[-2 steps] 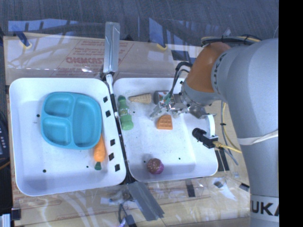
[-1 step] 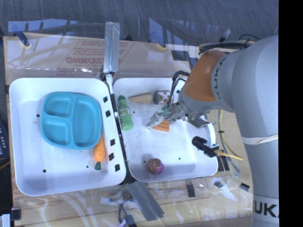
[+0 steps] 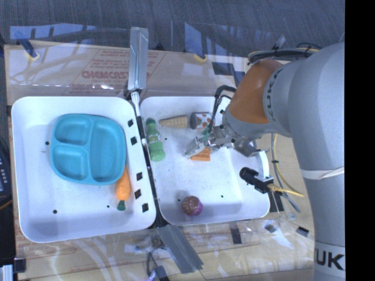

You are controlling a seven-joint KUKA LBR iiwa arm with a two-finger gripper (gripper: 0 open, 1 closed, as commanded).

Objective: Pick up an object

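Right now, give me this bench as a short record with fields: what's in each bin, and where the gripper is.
left bin: blue divided plate; carrot beside the plate's lower right corner
right bin: green bottle along the left wall; ice cream cone and a patterned cup near the top; orange wedge in the middle; dark red ball near the bottom edge
gripper: low over the right bin, right above the orange wedge
grip state: cannot tell
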